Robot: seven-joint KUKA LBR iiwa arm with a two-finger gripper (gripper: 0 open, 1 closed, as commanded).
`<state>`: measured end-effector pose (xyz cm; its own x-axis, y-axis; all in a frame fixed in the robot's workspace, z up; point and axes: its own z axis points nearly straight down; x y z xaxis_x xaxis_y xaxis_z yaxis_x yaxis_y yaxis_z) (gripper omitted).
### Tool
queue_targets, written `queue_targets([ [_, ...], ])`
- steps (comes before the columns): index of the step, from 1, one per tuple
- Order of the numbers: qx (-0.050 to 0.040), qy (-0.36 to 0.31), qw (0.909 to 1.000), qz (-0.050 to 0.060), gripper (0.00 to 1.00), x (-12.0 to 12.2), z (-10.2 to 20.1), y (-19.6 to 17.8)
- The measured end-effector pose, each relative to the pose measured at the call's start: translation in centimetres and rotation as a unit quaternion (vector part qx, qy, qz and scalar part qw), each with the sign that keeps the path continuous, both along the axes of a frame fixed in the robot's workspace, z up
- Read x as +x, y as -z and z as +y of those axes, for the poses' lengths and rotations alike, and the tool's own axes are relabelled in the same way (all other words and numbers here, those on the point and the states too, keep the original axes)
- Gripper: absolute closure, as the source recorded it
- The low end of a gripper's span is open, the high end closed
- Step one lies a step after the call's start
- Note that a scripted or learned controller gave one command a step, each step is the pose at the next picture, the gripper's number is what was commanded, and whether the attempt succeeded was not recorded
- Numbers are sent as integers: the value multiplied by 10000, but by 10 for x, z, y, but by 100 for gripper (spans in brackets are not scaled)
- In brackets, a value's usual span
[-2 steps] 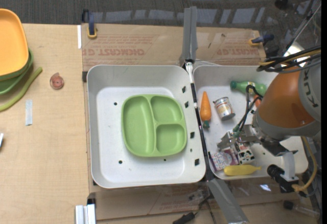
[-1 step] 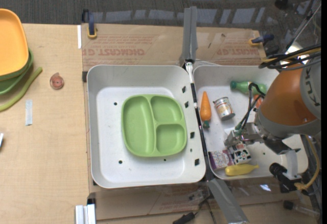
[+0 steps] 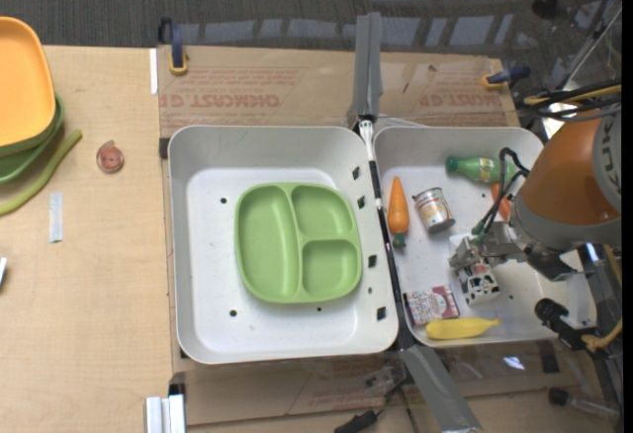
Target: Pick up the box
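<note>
Right bin (image 3: 524,139), centre-right of frame, holds the clutter: a carrot (image 3: 397,206) along the left wall, a small tin can (image 3: 432,209) beside it, a green bottle (image 3: 475,166) lying toward the upper edge, and a banana (image 3: 462,327) against the lower rim. The box (image 3: 431,303), small, flat and pink-patterned, lies in the lower left part of this bin, just above the banana and near the divider wall. It lies face up, so a descent from above looks the likeliest approach, though the banana crowds its lower side. Left bin (image 3: 198,223) carries a green divided plate (image 3: 299,243), well clear of the work. The arm (image 3: 579,179) reaches in from the right edge, wrist bent down, which puts the gripper (image 3: 477,271) low over the bin floor just right of the box and apart from it. Nothing is visibly held. At this angle and blur I cannot tell whether it is released or clenched. By my reading, the pick is not yet made.
</note>
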<state>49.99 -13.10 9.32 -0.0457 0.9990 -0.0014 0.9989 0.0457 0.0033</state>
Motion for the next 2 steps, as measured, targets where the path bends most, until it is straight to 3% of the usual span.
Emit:
queue_targets([
  [1,1,942,9955,32,100,-20,75,-97],
  [2,-7,988,9951,41,100,52,94,-97],
])
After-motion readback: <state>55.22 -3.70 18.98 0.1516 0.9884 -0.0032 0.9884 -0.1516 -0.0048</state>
